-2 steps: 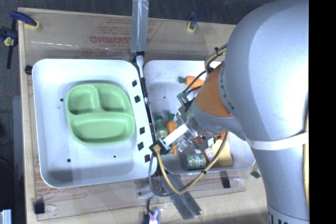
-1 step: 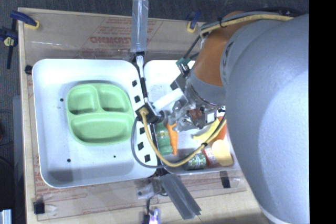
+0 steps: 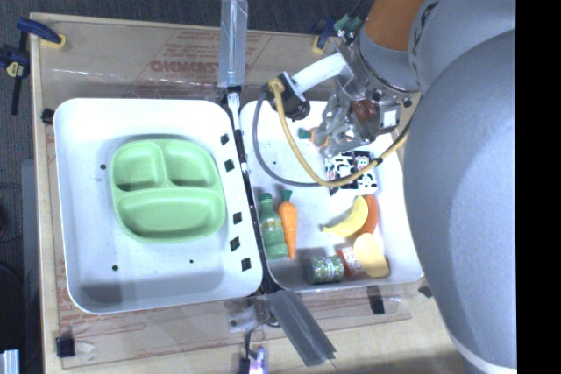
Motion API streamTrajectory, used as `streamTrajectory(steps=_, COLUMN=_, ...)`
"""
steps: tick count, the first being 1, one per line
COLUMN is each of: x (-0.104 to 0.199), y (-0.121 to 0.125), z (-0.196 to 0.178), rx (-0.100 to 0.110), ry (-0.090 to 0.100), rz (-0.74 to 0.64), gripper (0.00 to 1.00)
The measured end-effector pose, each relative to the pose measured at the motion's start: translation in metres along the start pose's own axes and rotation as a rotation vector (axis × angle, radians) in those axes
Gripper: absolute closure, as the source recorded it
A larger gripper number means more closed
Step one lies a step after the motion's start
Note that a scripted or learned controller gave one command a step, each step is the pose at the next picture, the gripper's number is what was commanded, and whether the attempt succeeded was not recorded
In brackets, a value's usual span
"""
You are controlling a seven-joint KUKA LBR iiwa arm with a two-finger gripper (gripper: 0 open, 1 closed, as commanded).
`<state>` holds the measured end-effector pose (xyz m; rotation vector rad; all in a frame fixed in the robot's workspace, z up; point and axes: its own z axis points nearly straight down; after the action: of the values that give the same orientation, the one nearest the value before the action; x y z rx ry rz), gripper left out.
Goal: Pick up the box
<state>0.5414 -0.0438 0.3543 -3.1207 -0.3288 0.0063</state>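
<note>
Bench: two white bins [image 3: 70, 188]
Left bin: green divided tray [image 3: 166, 188]
Right bin: box [image 3: 353, 169], banana [image 3: 348, 217], carrot [image 3: 287, 226]
Gripper [image 3: 344, 129]: over box, finger state unclear

Colours showing in the two white bins

A green tray [image 3: 166, 190] is sitting left; the black-and-white patterned box [image 3: 353, 169], yellow banana [image 3: 348, 219] and orange carrot [image 3: 287, 224] are lying right.

**A robot test bench in a lab**

A pale wooden bench [image 3: 131, 48] sits on dark carpet, with blue clamps [image 3: 39, 32] gripping its left edge. Two shallow white bins [image 3: 79, 215] are fixed side by side on it. Cables [image 3: 294, 155] loop from a large grey industrial arm [image 3: 465, 144], and toy food [image 3: 351, 219] serves as props.
</note>
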Motion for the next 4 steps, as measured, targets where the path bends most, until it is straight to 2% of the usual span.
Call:
streamTrajectory(steps=1, x=0.023, y=-0.024, z=0.062, rx=-0.001, ry=-0.004, rz=0.002, gripper=1.0)
streamTrajectory(steps=2, x=0.049, y=-0.073, z=0.117, rx=-0.002, ry=-0.003, rz=0.0, gripper=1.0)
streamTrajectory(steps=3, x=0.024, y=-0.12, z=0.075, rx=-0.003, ry=0.0, rz=0.002, gripper=1.0)
streamTrajectory(steps=4, x=0.118, y=-0.085, z=0.094, rx=-0.003, ry=-0.002, rz=0.003, gripper=1.0)
